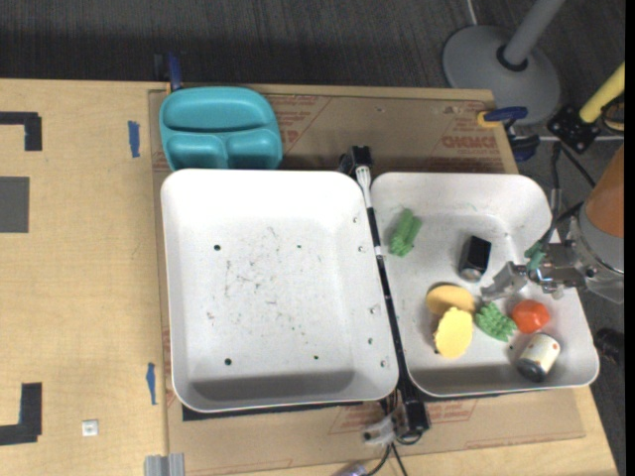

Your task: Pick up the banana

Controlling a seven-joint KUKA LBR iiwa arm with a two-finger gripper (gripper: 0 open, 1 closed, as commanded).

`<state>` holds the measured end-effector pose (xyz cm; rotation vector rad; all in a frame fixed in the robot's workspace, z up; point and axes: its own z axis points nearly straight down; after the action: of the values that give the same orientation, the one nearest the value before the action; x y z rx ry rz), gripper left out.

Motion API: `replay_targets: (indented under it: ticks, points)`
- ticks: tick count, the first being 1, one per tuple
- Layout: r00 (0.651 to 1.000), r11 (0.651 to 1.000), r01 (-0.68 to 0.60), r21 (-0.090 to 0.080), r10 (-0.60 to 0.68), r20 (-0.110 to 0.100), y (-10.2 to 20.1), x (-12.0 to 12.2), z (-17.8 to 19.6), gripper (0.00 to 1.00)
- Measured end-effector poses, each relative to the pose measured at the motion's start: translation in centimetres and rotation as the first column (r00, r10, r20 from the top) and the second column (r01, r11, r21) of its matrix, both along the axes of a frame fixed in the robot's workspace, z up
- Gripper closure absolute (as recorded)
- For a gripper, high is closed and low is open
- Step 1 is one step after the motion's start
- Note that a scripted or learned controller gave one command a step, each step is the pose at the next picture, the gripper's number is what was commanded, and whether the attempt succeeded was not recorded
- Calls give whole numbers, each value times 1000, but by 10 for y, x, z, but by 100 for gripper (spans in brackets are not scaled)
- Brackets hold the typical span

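The approach step is being carried out: hand [508, 278], fingers apparently open w/ nothing gripped, is being held just right of the banana [448, 297], lying in the right bin [437, 194]. Next, hand needs lowering over it & closing.

Left bin [268, 286]: white, with small dark specks on its floor.
Right bin [437, 191]: white, with the toys in it.
Banana [451, 331]: yellow, near the front of the right bin, just beside a green toy [493, 321].
Gripper [508, 278]: reaches in from the right, low over the right bin, near the banana.
Other toys: a green piece [403, 233], a black block [475, 256], an orange-red ball [531, 315], a silver can [537, 355].
Teal tray [220, 127]: behind the left bin.
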<state>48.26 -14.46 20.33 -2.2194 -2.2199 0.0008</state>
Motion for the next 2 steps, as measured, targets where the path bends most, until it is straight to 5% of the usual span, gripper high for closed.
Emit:
replay_targets:
  ticks: [1,2]
  points:
    - [988,988,-157,-1,157,3,20,34,-118,0]
    - [987,988,-157,-1,157,7,21,35,-108,100]
